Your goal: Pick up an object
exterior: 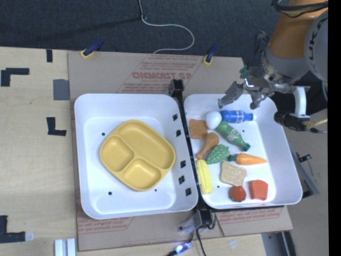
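Note:
The right bin [285, 159] holds several toy foods: a blue bottle [236, 116], a white egg [213, 119], a green bottle [232, 134], a drumstick [208, 144], a carrot [250, 159], a corn cob [204, 176], a bread slice [233, 173], a tomato [238, 194] and a red block [258, 189]. My gripper [244, 96] hangs over the bin's far edge, just above the blue bottle. Its fingers are spread open with nothing between them.
In the left bin [88, 116] lies a yellow divided plate [137, 154]. A black clip [176, 86] sits where the two bins meet at the back. A white cable [165, 25] runs across the dark cloth behind the bench.

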